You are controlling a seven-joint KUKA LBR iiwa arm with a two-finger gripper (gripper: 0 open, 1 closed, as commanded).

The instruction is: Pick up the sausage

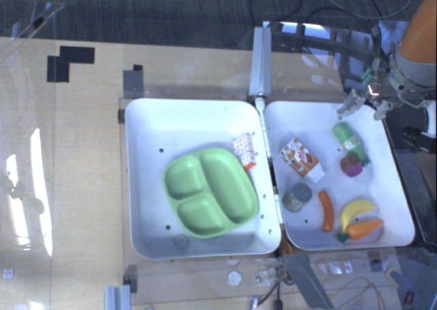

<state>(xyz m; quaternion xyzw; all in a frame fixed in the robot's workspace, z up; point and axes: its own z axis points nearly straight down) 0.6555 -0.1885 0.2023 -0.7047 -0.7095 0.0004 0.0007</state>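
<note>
Toward the front of the right bin point(403, 186), the sausage point(327, 209) is seen lying lengthwise, untouched, between a round tin point(297, 198) on its left and a banana point(356, 210) on its right, with a carrot point(363, 229) just beyond. A small carton point(300, 158), a green bottle point(347, 137) and a purple fruit point(352, 164) are placed farther back. The gripper point(362, 102) is held over the bin's far right corner, well apart from the sausage, its fingers spread and nothing gripped. A green divided plate point(210, 191) is set in the left bin point(147, 165).

sausage point(327, 209) — left of banana point(357, 210) (R bin point(404, 186))
</note>
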